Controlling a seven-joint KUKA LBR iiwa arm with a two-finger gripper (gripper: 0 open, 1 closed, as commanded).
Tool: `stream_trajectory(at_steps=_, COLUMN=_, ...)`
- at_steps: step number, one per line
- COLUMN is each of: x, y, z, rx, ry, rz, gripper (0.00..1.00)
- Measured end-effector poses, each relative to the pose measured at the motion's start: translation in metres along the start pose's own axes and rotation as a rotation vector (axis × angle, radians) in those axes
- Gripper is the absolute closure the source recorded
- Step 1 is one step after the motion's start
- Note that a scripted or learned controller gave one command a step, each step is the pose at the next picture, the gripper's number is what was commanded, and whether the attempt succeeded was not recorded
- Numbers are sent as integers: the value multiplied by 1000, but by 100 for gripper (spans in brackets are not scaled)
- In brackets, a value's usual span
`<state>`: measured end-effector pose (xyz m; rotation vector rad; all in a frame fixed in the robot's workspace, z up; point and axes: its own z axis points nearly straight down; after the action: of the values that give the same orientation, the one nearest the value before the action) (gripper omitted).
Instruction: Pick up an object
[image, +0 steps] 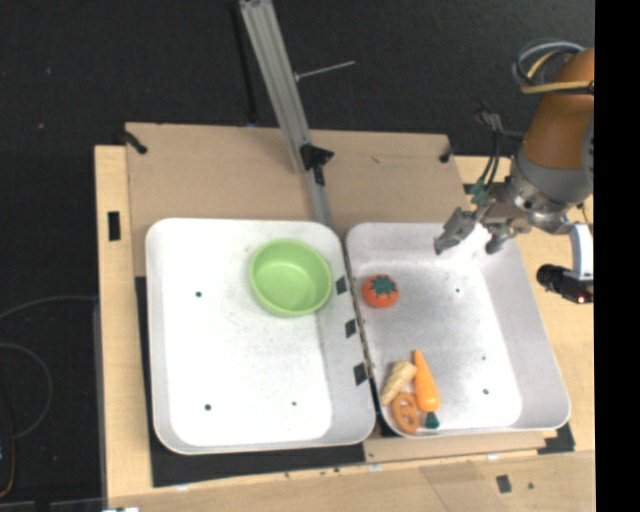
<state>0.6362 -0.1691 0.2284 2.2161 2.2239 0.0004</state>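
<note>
Tan bench (230, 170): cardboard-coloured top, bearing both bins side by side; dark floor around it.
Left bin (200, 370): white, shallow, rounded corners; holds one thing, toward its far right part.
Right bin (500, 340): white, shallow, touching the left bin along a middle seam with small black clips.
Arm (555, 140): grey with an orange band, reaching in from the right, above the far right corner of the right bin.
Metal pole (285, 90): grey, slanting from the far edge down toward the seam between the bins.
Green bowl (290, 278): light green, round, upright, in the left bin, well apart from the gripper.
Gripper (470, 238): over the far edge of the right bin; two fingers spread apart, nothing between them.
Carrot (425, 380): orange, lying lengthwise at the near left of the right bin, touching the pale piece beside it.
Pale piece (398, 380): cream, just left of the carrot.
Tomato (380, 291): orange-red with a green top, at the left side of the right bin, near the seam.
Round slice (405, 412): orange, at the near edge, below the carrot.
</note>
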Motion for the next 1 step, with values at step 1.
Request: stream_trajectory(at_steps=1, x=0, y=0, z=0, rx=0, ry=-1, rz=-1, gripper=0)
